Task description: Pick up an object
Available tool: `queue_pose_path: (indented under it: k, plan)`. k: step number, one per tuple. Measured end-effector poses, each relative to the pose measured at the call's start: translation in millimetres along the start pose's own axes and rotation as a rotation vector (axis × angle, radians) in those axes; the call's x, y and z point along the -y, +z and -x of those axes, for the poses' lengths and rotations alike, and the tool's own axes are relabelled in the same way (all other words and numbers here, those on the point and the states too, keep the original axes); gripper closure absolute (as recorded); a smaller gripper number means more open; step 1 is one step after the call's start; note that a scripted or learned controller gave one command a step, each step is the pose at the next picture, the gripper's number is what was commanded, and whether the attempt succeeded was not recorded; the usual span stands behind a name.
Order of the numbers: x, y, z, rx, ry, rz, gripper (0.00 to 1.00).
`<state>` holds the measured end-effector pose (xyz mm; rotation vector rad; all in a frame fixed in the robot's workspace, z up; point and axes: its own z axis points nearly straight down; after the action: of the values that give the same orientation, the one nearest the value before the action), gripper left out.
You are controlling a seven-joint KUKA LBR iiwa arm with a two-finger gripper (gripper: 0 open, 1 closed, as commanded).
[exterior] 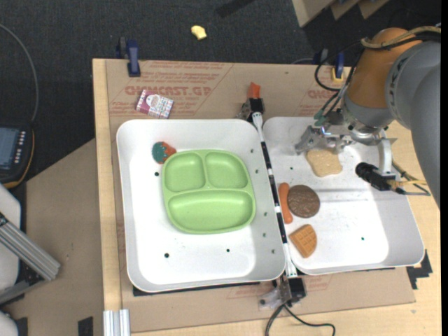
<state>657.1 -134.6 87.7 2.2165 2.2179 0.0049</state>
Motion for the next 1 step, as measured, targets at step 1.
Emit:
queue_pose_path:
  k: [1]
  plan:
    - [-0.6, 0.2, 0.6, 0.0, 0.0, 0.0, 0.0]
